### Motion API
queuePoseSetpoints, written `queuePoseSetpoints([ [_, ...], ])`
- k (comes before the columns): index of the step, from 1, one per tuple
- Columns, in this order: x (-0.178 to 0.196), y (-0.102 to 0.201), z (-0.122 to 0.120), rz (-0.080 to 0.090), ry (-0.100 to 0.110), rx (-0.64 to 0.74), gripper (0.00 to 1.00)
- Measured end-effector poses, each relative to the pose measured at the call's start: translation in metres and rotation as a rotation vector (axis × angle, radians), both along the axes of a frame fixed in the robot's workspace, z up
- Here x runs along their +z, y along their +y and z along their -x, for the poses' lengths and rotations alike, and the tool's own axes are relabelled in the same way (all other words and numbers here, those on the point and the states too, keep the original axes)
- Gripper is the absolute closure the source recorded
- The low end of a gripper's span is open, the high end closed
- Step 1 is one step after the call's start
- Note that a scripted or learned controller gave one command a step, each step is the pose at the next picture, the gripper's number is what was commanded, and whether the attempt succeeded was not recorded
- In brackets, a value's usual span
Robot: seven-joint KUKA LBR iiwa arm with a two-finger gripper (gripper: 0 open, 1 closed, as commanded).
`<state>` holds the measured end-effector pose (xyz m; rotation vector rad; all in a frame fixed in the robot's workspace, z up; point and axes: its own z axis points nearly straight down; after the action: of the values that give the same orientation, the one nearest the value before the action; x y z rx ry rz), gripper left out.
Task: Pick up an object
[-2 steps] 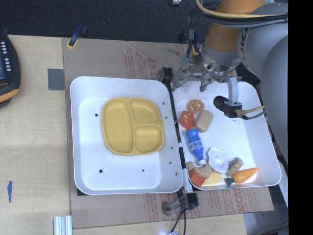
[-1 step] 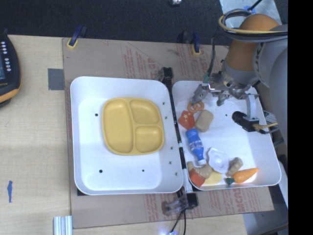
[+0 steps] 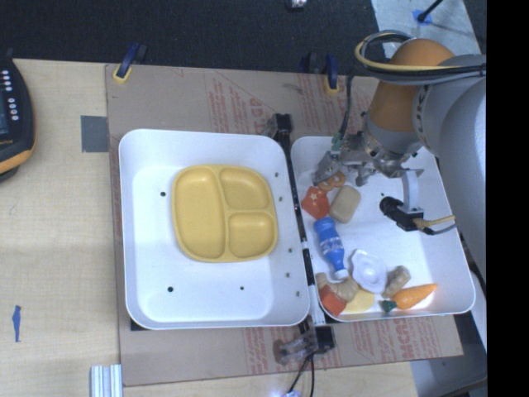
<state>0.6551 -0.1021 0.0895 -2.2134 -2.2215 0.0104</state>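
**Inspector:** Where did the things to be picked lie?

**Assistant:** All in the right bin (image 3: 446, 222). A tan block (image 3: 345, 204) and a red-orange piece (image 3: 315, 202) sat touching near the bin's upper left, with a small blue bottle (image 3: 331, 246) just below them. Lower down lay a white cup-like piece (image 3: 368, 266), a carrot (image 3: 415, 296) and a few small food shapes bunched along the bottom wall.

**Inspector:** And the gripper?

**Assistant:** The gripper (image 3: 334, 170) hung over the upper left corner of that bin, just above the tan block and the red-orange piece. I could not tell how its jaws stood, and nothing could be seen held in it.

**Inspector:** Which step, in your judgement?

**Assistant:** The approach, with no grasp made. The tan block looked the nearest candidate. The next move called for a short descent centred on one item, since the two neighbours touched and a closing grip might catch both or push one aside.

**Inspector:** Room to move?

**Assistant:** Tight. The bin's left wall and the divide between the bins ran close by; a dark piece of the arm's gear (image 3: 402, 213) sat mid-bin to the right. The left bin (image 3: 140, 222) held a yellow divided tray (image 3: 223, 213), well apart, with bare floor around it
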Motion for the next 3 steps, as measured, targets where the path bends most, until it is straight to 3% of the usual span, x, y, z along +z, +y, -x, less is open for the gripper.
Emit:
queuePoseSetpoints([
  [1,0.003,-0.019,-0.001,0.001,-0.007,-0.003,0.00],
  [2,0.017,-0.019,-0.003,0.001,-0.008,-0.001,1.00],
  [3,0.108,0.055,0.056,-0.004,-0.011,0.007,1.00],
])
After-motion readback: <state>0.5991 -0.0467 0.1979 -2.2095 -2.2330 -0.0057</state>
